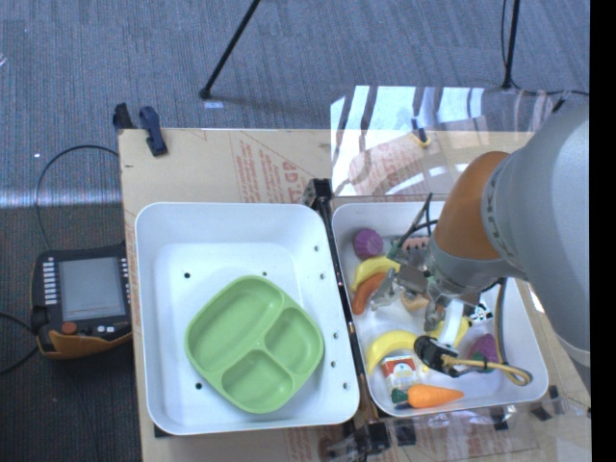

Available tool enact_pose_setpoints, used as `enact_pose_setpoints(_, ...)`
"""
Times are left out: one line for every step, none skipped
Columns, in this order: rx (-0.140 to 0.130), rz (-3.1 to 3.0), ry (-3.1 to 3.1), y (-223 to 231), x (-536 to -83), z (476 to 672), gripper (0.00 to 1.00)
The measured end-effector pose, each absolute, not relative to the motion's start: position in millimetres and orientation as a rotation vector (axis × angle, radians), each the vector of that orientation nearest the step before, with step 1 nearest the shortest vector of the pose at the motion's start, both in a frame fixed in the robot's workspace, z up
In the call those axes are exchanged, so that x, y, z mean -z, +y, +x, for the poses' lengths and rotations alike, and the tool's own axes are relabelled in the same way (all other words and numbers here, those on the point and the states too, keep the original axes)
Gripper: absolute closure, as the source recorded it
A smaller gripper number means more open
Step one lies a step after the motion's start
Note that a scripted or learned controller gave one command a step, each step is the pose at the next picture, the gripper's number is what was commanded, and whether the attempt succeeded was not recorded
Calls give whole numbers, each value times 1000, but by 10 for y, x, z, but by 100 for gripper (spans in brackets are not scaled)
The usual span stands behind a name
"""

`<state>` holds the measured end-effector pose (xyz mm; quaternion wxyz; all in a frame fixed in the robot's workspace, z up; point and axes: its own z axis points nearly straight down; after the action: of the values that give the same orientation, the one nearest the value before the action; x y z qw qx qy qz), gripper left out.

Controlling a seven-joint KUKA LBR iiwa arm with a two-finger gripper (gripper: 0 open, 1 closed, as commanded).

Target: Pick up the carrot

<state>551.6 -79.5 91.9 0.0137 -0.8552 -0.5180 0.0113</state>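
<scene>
The carrot (434, 395), orange with a green top, lies flat at the front edge of the right bin (535, 354). My gripper (389, 290) hangs over the middle-left of that bin, well behind the carrot and apart from it. It sits close to a yellow banana-like toy (371, 271) and an orange-red piece (362, 296). The grey arm and its orange band (462, 224) cover much of the bin's back right.
The right bin also holds a purple toy (367, 243), a second yellow banana (389, 344), a small white and red carton (397, 367) next to the carrot's top, and a purple piece (484, 346). A green divided plate (255, 343) lies in the left bin (154, 258).
</scene>
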Motion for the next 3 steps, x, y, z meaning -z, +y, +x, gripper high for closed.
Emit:
enact_pose_setpoints(-44, -2653, -1613, -796, -966, 5503, 100)
enact_pose_setpoints(-45, -2653, -1613, -796, -966, 5503, 0)
enact_pose_setpoints(-9, -2677, -1626, -872, -903, 4763, 0)
